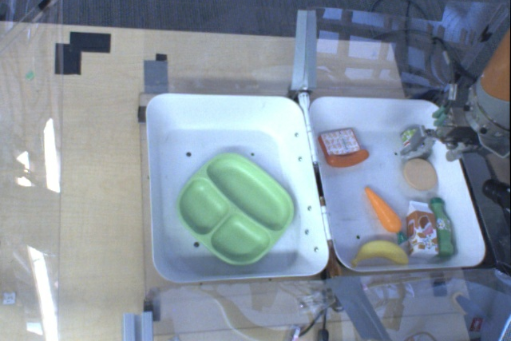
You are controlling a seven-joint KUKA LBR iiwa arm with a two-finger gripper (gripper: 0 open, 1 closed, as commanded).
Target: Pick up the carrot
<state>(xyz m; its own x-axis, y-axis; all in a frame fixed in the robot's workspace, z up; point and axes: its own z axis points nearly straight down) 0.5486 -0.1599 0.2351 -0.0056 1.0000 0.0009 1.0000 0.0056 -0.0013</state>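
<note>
The left bin (160, 196) holds a green divided plate (235, 208). In the right bin (343, 239), the arm (497, 96) reaches in at the upper right edge; its gripper (421, 141) sits above a round tan disc (419, 173), and whether it is parted or closed cannot be told. A banana (381, 252), a snack packet (420, 230) and a red box (342, 147) lie around the carrot (383, 209), which rests untouched mid-bin, apart from the gripper.

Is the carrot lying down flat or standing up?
Lying flat. The carrot rests lengthwise on the floor of the right bin, slanting toward the banana.
</note>
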